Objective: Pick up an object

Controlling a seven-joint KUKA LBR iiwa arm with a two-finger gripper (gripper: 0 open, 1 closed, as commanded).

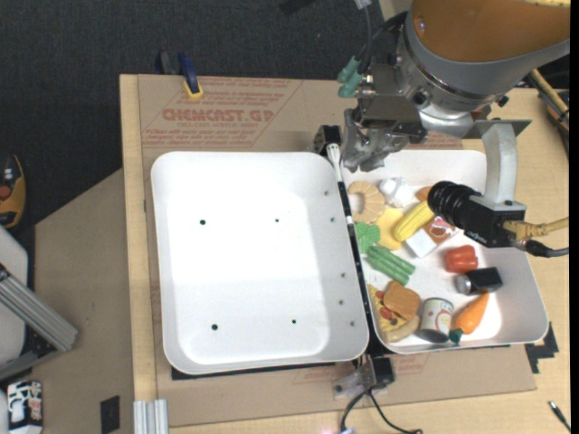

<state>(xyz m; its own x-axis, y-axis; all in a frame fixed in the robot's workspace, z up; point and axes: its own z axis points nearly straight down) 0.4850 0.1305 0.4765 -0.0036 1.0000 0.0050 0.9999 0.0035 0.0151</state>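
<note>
White right bin under gripper; finger spread indiscernible.

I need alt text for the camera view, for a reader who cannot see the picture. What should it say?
A grey and orange robot arm reaches in from the right, its gripper above the far left corner of the right white bin, which holds toy food such as a corn cob, a carrot and a red pepper. The left white bin sits beside it on a bench.
</note>
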